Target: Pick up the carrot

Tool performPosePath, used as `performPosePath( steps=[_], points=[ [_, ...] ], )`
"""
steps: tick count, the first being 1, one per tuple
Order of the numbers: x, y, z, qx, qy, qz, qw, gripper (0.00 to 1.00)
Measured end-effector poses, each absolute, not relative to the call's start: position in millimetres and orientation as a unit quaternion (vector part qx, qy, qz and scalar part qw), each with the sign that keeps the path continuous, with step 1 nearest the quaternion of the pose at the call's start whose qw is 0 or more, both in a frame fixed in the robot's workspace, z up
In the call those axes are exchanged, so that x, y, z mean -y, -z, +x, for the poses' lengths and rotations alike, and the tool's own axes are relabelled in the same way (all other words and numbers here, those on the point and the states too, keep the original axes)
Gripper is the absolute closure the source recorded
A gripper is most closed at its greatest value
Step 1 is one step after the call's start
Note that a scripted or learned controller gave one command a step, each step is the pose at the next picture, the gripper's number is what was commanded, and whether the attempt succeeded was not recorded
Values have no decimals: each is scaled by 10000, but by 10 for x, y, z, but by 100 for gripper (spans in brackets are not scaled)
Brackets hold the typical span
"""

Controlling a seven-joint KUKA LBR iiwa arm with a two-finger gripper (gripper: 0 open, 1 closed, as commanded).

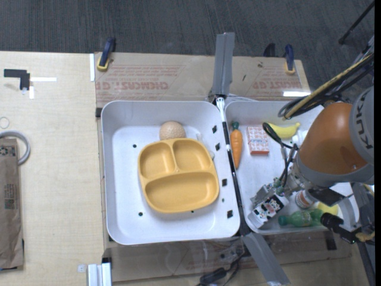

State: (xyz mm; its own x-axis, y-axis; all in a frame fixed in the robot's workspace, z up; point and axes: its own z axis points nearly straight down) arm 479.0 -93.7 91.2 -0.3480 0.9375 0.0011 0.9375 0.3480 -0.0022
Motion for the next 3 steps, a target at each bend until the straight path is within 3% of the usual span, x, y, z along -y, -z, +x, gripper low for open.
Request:
performPosePath(
  steps=[3],
  points=[
    [1038,-916,4772,7969,-2,-6041,4,0]
  ],
)
